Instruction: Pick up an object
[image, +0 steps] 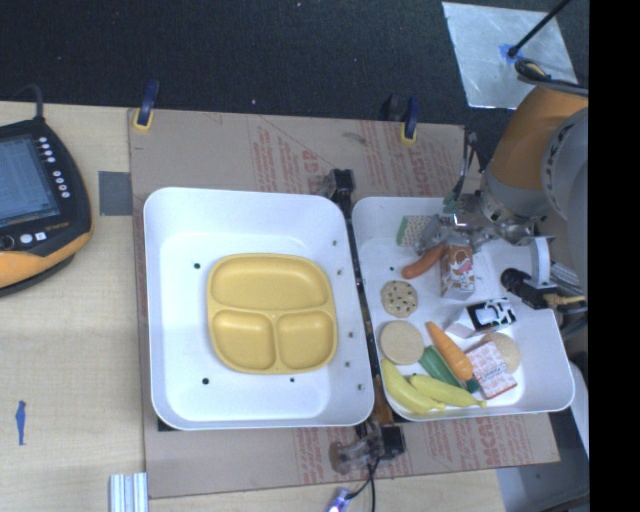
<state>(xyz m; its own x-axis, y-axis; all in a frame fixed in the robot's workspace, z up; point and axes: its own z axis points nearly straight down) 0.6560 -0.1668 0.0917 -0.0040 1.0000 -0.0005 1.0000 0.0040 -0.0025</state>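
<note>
My gripper (452, 236) is low over the back part of the right bin (545, 398), with the grey and orange arm reaching in from the right. A red and white packet (458, 273) lies directly in front of it and seems to touch it. An orange sausage (422, 262) lies just left of the packet. A green-speckled piece (411, 230) sits behind the sausage, at the bin's back left.
The right bin also holds a chocolate-chip cookie (399, 297), a round cracker (401, 341), a carrot (449, 351), yellow bananas (427, 392), a red wafer (493, 371) and a black-and-white block (491, 315). The left bin (170, 300) holds a yellow divided tray (272, 311). A pendant (30, 205) lies far left.
</note>
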